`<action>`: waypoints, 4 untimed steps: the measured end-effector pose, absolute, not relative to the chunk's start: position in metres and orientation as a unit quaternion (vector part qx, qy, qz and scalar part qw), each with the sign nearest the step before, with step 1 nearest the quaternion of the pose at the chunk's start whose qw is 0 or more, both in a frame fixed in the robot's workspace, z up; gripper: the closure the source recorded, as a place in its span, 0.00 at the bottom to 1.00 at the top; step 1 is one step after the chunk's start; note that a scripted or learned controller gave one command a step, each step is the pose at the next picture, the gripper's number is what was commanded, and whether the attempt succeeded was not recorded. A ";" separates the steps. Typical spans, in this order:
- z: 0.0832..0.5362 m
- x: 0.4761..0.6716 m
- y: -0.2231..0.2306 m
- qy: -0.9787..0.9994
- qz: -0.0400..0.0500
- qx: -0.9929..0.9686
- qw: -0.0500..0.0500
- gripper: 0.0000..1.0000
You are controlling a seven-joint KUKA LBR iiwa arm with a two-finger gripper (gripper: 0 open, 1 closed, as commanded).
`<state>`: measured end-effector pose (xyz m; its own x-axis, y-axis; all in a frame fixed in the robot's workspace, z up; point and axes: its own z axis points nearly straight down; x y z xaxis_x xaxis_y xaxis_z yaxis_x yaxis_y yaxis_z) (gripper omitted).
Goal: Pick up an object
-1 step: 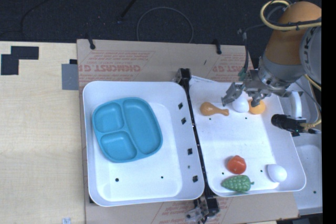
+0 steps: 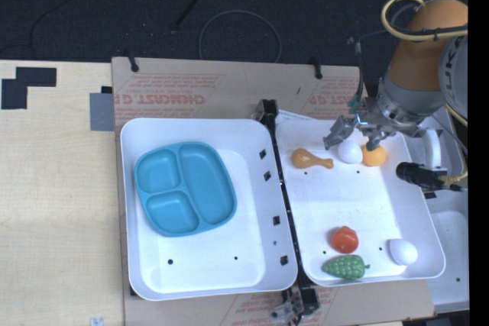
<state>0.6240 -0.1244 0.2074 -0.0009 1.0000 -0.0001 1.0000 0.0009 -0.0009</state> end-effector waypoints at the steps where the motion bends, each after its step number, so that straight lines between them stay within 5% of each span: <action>1: 0.143 0.624 -0.120 -0.708 0.002 -0.707 0.004 0.00; 2: 0.089 0.622 -0.118 -0.707 0.002 -0.707 0.003 0.00; 3: 0.103 0.623 -0.120 -0.706 0.001 -0.708 0.002 1.00; 4: 0.163 0.632 -0.121 -0.707 -0.001 -0.707 -0.001 1.00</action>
